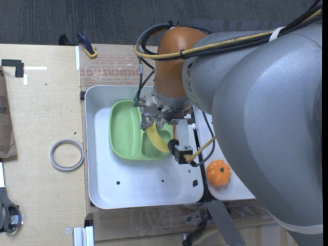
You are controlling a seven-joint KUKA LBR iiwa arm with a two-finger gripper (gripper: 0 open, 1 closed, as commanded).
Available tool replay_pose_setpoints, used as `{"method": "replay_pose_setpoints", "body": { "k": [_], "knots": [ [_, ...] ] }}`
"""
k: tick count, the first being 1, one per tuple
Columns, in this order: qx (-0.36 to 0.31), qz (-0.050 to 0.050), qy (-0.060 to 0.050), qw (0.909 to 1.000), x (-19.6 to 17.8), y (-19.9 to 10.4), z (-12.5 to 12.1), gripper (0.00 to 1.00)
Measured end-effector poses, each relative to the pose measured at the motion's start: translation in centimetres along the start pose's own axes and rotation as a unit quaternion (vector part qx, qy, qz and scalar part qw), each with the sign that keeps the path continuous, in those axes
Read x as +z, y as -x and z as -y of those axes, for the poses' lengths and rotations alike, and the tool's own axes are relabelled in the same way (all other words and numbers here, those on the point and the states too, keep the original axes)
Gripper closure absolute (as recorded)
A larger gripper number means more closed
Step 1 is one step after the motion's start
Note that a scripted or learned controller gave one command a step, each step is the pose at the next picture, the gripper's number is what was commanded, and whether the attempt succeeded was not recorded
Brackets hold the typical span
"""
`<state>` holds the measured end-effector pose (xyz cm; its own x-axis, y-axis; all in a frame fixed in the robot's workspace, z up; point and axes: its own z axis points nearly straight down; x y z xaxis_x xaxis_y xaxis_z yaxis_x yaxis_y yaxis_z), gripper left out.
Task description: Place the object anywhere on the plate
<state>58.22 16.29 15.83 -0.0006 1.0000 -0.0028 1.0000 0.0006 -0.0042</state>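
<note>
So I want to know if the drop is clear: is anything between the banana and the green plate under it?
Nothing visible stands between them. The banana hangs at the gripper, directly over the green divided plate in the white bin. The small orange pumpkin sits off to the side, outside the plate.

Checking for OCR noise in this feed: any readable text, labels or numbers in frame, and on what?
"KUHCNZ GL", roughly: red print on the cardboard strip above the white bin, seen upside down and partly hidden by the arm's cables, so the reading is unsure.
Brown paper bag at the left edge: faint print, too small and cropped to read.
No print can be made out on the green plate, banana, orange pumpkin or hand.
</note>
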Motion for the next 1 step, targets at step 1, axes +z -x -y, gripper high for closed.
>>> {"method": "replay_pose_setpoints", "body": {
  "k": [1],
  "knots": [
    [0.0, 0.0, 0.0, 1.0, -0.01, 0.02, -0.01, 0.0]
  ]
}}
